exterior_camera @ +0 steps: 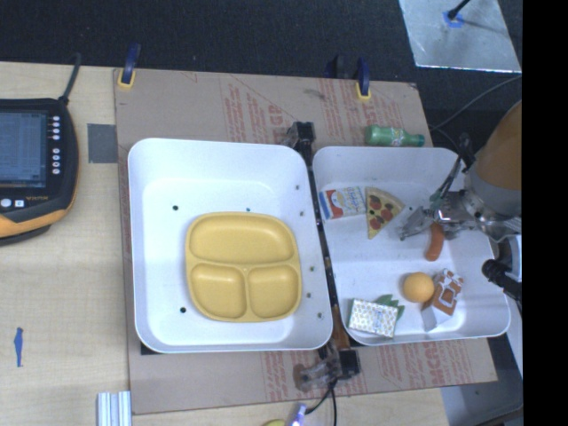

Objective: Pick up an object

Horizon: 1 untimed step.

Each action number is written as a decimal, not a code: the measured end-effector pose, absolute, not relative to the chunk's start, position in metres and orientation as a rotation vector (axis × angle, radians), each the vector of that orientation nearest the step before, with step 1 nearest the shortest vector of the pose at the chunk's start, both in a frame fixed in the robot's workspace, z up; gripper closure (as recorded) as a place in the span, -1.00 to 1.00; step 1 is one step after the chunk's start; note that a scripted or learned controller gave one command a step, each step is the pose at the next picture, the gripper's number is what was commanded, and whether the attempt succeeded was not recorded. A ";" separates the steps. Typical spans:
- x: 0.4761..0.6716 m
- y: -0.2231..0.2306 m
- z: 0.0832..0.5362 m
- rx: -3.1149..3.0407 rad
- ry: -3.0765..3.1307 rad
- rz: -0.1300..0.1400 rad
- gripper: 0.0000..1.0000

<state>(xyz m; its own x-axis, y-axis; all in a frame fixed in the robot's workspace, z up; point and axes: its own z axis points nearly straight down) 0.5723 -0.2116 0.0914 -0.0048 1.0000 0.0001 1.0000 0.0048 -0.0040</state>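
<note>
Reaching in from the right, the arm [499,162] sets its gripper [429,216] low over the right bin [351,162], next to an orange-red sausage [433,243]; whether the fingers are parted or closed cannot be told, since they blur into metal parts. Around it lie a pizza slice [382,210], a small carton [344,202], an orange ball [418,287], a patterned packet [373,319] and a red-and-white piece [447,293]. The left bin [155,171] holds a yellow divided plate [242,265]. A green bottle [391,136] lies outside, on cardboard.
</note>
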 end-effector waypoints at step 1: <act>0.654 -0.212 0.108 -2.217 -2.225 0.000 -1.00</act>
